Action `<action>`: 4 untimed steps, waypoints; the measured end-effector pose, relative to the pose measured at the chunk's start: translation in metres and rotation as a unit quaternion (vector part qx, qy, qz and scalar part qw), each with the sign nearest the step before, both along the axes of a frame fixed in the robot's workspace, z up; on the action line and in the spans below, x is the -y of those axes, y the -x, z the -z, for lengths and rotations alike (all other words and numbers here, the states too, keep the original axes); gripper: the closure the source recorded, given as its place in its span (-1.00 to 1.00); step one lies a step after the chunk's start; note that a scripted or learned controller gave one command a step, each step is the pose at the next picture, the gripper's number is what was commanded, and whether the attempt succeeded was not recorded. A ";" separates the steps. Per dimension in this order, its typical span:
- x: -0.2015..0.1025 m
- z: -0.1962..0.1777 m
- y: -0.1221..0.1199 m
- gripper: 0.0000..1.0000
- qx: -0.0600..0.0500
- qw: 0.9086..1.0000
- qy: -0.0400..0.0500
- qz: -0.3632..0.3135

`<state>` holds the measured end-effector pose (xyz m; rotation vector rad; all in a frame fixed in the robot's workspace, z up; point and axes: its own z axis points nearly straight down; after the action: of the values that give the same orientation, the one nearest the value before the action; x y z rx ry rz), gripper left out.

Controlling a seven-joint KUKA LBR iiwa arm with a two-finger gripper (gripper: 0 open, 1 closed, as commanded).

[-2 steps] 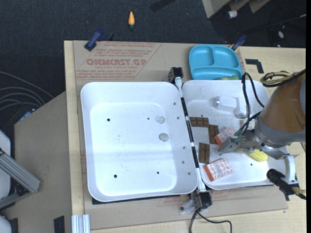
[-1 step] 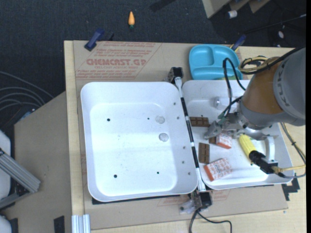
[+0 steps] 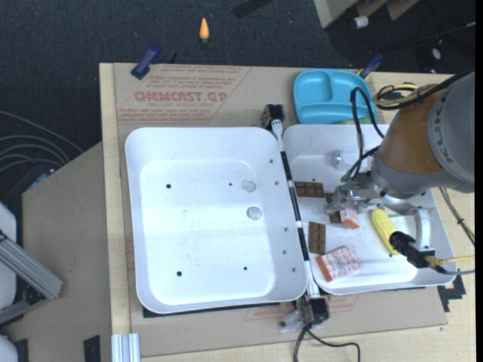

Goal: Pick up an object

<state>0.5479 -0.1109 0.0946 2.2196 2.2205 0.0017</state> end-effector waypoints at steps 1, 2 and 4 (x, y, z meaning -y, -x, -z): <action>-0.075 -0.131 0.069 1.00 -0.002 1.000 -0.001 0.000; -0.080 -0.157 0.069 1.00 -0.001 1.000 0.000 0.000; -0.110 -0.162 -0.003 1.00 -0.001 1.000 0.000 0.000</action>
<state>0.5508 -0.0005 0.2567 2.2203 2.2223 -0.0005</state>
